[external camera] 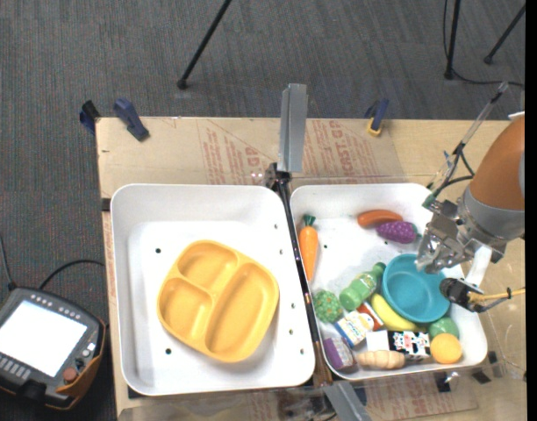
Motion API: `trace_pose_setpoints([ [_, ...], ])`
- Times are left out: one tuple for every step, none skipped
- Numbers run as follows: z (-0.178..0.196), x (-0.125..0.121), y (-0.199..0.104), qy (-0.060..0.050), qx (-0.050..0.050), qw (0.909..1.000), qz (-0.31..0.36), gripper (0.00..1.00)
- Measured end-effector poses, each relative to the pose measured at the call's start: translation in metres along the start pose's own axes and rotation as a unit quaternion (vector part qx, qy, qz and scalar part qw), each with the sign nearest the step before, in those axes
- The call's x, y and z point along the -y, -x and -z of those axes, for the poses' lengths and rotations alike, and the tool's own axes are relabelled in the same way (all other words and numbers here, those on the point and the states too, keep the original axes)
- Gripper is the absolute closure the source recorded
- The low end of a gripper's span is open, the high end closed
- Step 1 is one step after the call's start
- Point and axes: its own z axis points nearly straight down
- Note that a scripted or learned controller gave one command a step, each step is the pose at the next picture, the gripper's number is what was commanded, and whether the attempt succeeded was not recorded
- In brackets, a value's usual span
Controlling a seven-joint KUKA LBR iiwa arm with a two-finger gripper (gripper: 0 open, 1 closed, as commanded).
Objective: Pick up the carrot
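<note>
Carrot (309, 246) lying lengthwise along the left wall of the right bin (347, 193), just right of the frame's centre, green top toward the upper edge, orange tip pointing down the frame. Untouched, with bare white floor on its right side. Below its tip, a small green bumpy toy (327, 305), and beside that a green bottle (362, 287) tilted toward the upper right. To the upper right of the carrot, an orange sausage-shaped toy (378, 218) with a purple bunch of grapes (397, 231) touching its lower right end. Further right, a teal bowl (413, 293), a banana (391, 312) tucked under its lower left rim. Along the bin's lower edge, a purple piece (338, 353), a small carton (353, 328), a black-and-white carton (411, 342), a pale bread-like piece (380, 359) and an orange fruit (446, 348).

Gripper (437, 257) at the right of the frame, over the upper right rim of the teal bowl, well apart from the carrot; nothing visible between its fingers, open or closed impossible to tell at this angle.

In the left bin (128, 209), a yellow divided plate (218, 298) lying at a slant. Brown tabletop (207, 147) above both bins, blue clamps (130, 117) at its upper left edge. Tablet (36, 338) with a pale screen at the lower left corner of the frame.
</note>
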Motion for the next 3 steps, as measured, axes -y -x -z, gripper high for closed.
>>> trace_pose_setpoints([
  [0.0076, -0.0032, 0.0024, 0.004, -0.001, 0.9994, 0.033, 1.00],
  [0.0054, -0.0057, -0.0065, 0.004, -0.001, 0.9991, 0.043, 1.00],
  [-0.0015, -0.0020, -0.0054, 0.003, -0.001, 0.9948, 0.102, 1.00],
])
